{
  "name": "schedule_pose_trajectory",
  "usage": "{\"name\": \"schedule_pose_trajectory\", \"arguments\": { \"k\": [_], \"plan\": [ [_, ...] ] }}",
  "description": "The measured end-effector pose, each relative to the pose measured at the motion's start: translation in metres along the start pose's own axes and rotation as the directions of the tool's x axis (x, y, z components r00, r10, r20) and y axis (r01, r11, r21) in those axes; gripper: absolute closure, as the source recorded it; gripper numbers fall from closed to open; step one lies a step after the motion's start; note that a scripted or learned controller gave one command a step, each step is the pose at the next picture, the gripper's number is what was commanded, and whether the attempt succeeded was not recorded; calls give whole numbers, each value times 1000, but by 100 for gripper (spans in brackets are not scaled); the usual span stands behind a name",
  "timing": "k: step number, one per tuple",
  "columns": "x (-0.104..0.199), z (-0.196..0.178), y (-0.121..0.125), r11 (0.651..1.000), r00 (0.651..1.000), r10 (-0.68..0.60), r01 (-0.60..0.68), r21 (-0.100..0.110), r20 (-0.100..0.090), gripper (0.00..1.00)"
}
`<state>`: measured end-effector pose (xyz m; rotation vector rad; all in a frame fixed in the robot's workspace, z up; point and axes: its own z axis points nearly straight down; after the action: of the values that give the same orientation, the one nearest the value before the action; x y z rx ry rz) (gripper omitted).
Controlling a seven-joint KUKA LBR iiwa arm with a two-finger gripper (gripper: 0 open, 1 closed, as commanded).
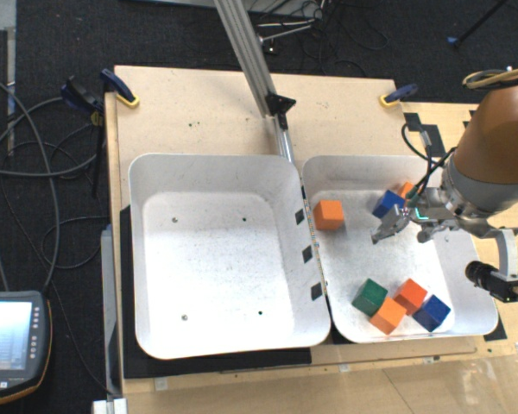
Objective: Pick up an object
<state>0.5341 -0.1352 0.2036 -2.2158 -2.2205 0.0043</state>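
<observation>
My gripper hangs over the right bin, reaching in from the right, open, and I see nothing between its fingers. A blue cube sits just up and left of the left finger, close to it, with a small orange piece behind it. An orange cube lies alone further left, near the divider. Toward the bin's front a green cube, two orange blocks and another blue cube are clustered together.
The left bin stands beside the right one, their rims meeting at a divider. A slanted metal pole ends at the back rim. Clamps sit on the board's far corners.
</observation>
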Motion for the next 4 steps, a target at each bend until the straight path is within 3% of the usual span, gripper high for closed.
{"name": "schedule_pose_trajectory", "arguments": {
  "k": [1,2,3,4],
  "plan": [
    [0,-2,1,1000,1000,2,-2,-5,1,0],
    [-1,62,-2,1000,1000,3,-3,1,0,0],
    [-1,110,-1,1000,1000,3,-3,-5,2,0],
    [-1,98,0,1000,1000,3,-3,-7,2,100]
  ]
}}
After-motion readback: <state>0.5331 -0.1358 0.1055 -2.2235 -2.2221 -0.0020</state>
